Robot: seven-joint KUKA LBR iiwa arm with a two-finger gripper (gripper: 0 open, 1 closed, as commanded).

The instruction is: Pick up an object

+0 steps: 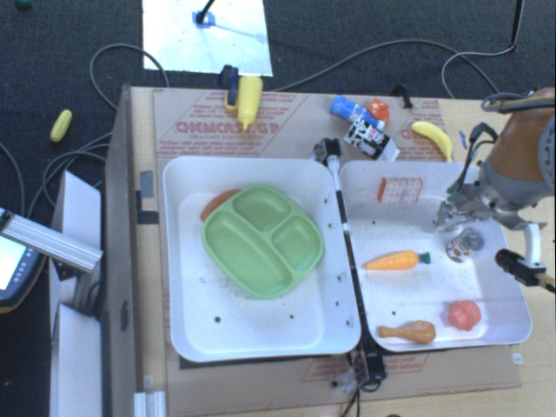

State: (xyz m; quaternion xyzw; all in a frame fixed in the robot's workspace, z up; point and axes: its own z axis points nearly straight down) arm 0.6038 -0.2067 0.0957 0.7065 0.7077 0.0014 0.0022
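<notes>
One ridged carrot — smooth, tapered.

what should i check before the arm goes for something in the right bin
1. Targets present in the right bin: ok. Toy carrot, chicken drumstick, red lumpy toy and an orange-printed card lie there.
2. Gripper over the bin: ok, near its right side.
3. Fingers empty: cannot tell, the wrist hides them.
4. Small round silvery object right below the gripper: cannot tell whether it is loose or gripped.
5. Carrot free of neighbours: ok, it lies apart from the others.
6. Green divided plate out of the way: ok, it sits in the left bin.
</notes>
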